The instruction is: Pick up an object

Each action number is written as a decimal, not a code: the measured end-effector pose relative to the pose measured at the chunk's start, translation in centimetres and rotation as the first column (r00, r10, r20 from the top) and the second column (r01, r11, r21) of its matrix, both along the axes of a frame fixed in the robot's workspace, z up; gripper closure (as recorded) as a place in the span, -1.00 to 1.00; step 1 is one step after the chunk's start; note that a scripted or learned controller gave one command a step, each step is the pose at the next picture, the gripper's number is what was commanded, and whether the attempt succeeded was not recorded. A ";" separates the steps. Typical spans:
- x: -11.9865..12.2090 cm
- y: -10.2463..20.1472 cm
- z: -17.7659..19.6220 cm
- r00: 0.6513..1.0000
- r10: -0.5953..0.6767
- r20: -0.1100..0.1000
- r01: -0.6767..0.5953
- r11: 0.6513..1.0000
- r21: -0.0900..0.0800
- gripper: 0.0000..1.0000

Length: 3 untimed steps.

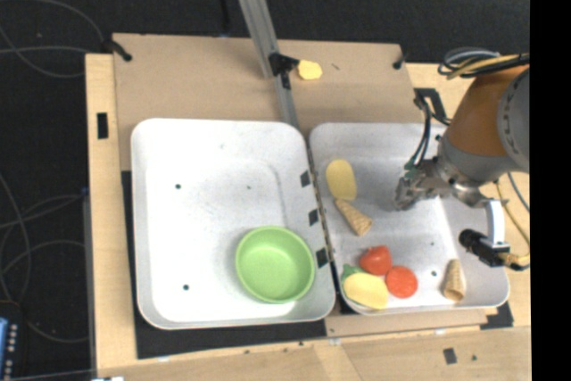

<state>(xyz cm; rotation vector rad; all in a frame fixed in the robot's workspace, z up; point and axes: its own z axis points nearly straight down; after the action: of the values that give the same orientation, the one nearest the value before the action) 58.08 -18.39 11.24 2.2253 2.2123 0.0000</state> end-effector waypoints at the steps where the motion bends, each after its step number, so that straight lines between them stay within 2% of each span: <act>1: 0.0 -0.4 6.4 1.000 0.003 0.005 -0.003 1.000 0.001 1.00; 2: 0.2 -0.5 11.6 1.000 0.009 0.005 -0.009 1.000 0.001 1.00; 3: -1.8 4.5 11.8 1.000 0.012 -0.001 -0.012 1.000 0.003 1.00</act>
<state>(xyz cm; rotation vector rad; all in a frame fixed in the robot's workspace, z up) 56.32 -13.85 23.07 2.2144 2.2273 0.0020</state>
